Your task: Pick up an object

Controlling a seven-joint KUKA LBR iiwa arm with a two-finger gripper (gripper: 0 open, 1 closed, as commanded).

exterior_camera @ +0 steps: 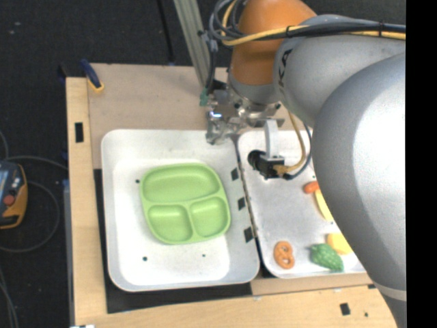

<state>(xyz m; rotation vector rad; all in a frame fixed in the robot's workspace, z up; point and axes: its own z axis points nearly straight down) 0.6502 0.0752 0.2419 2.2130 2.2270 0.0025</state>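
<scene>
My gripper [217,130] hangs over the far edge of the left bin [130,265], near the divider between the two bins, below the orange wrist band. Nothing shows between its fingertips. A green divided plate [184,202] lies in the middle of the left bin. In the right bin [283,217] an orange pretzel-shaped toy [283,253] and a green leafy toy [326,257] lie at the near edge. A yellow piece [338,243] and an orange-tipped piece [312,188] peek out from under the arm.
The big grey arm covers the right bin's right side. A black cable loop [263,164] dangles over the right bin's far part. A metal post [194,36] stands behind the bins. A blue-yellow clamp [92,76] sits at the bench's far left corner.
</scene>
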